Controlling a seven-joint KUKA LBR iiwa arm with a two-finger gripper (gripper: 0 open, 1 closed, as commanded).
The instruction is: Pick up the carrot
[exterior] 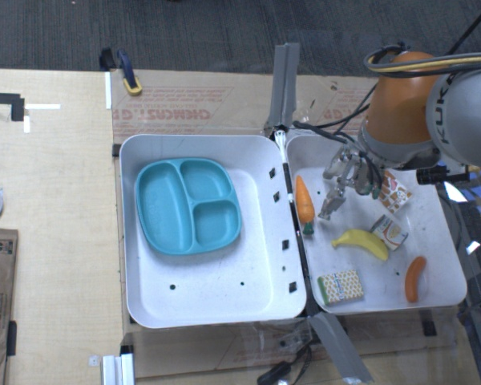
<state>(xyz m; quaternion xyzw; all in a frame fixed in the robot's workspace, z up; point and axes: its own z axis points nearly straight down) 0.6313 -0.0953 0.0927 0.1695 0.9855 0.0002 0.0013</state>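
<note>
The carrot (305, 202), orange with a small green tip at its near end, lies along the left wall of the right bin (445, 295). My gripper (340, 188) hangs over that bin just to the right of the carrot, its fingers spread open with nothing between them. One fingertip (327, 208) points down toward the bin floor, a short gap away from the carrot.
The right bin also holds a banana (361, 242), a small carton (390, 232), a printed packet (394, 192), a patterned block (340, 286) and an orange sausage-shaped piece (415, 279). A blue divided plate (188, 205) sits in the left bin (216, 295).
</note>
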